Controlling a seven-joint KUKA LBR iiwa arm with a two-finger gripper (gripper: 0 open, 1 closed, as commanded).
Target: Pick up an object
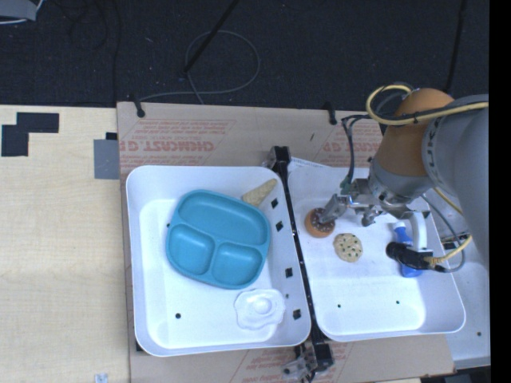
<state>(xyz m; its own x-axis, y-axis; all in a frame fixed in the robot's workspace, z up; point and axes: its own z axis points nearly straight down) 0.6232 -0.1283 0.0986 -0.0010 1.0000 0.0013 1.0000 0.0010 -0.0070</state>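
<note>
Nearest the camera, low in the left bin (152, 325): white fried egg (258, 307). Above it, blue sectioned plate (217, 238), tilted; beyond the plate, tan wedge (259, 191) against the far wall beside the black divider (289, 238). In the right bin (383, 313): speckled cookie (348, 247) near centre; blue-and-white object (406, 244) at the right, partly under a black cable. Further back, brown round piece (319, 224) near the divider, directly at the gripper (329, 211) tip; fingers low over it, contact uncertain, jaw spread impossible to judge. Arm (435, 146) entering from the right, orange band above the wrist. Farthest: cardboard sheet (207, 138) under the bins, dark mat (239, 38) with cables.
</note>
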